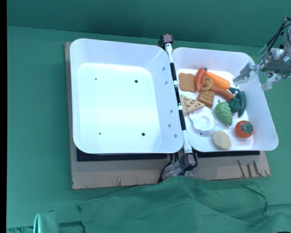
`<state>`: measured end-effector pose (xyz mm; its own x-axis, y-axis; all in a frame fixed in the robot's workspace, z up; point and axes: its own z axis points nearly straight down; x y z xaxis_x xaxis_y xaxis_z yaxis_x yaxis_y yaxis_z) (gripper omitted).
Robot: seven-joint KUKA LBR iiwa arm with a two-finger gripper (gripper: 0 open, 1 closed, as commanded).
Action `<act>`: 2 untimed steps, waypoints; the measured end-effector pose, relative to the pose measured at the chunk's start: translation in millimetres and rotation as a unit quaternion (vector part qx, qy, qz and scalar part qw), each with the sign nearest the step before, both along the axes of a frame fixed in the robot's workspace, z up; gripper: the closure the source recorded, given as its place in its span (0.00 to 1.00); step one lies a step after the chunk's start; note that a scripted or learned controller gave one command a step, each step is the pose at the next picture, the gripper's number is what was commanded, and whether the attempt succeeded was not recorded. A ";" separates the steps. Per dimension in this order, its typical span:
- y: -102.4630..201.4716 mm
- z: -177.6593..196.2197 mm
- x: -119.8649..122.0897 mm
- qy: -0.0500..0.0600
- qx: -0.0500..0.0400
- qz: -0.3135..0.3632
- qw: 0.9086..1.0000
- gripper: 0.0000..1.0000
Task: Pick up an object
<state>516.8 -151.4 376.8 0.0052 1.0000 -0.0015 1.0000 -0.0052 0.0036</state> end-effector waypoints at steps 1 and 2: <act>0.0 0.0 0.0 0.000 0.000 0.000 1.000 0.00; -1.3 -59.3 6.0 0.003 0.000 0.000 1.000 0.00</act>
